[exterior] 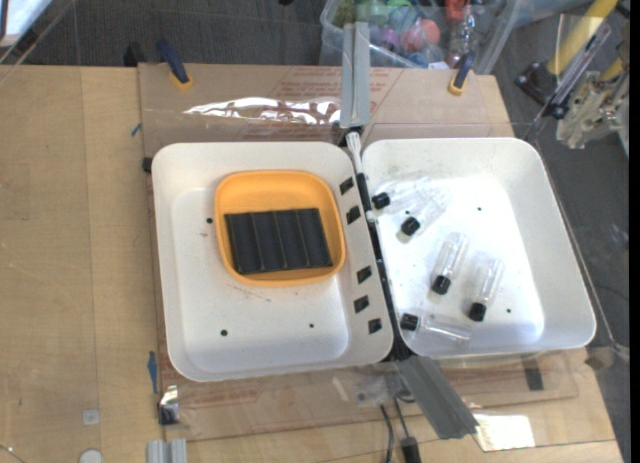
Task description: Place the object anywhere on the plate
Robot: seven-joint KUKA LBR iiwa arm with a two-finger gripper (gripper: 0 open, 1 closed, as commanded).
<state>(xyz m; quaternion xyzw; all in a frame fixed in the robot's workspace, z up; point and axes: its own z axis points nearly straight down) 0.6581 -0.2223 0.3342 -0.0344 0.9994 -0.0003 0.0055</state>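
An orange plate (280, 183) with rounded corners lies in the left white bin (190, 331), a little toward the bin's back. A black ribbed rectangular block (278, 241) lies flat on the plate, covering most of its floor. Several clear vials with black caps are scattered in the right bin (530, 201). One vial (447, 261) lies near the middle and another (483, 289) just right of it. A third vial (435, 326) rests at the front left, and others (420, 213) lie toward the back left.
A divider with black clips (360, 251) runs between the two bins. A clear tub of colourful toys (420, 1) stands behind the bench. A metal bracket (435, 401) sticks out at the front edge.
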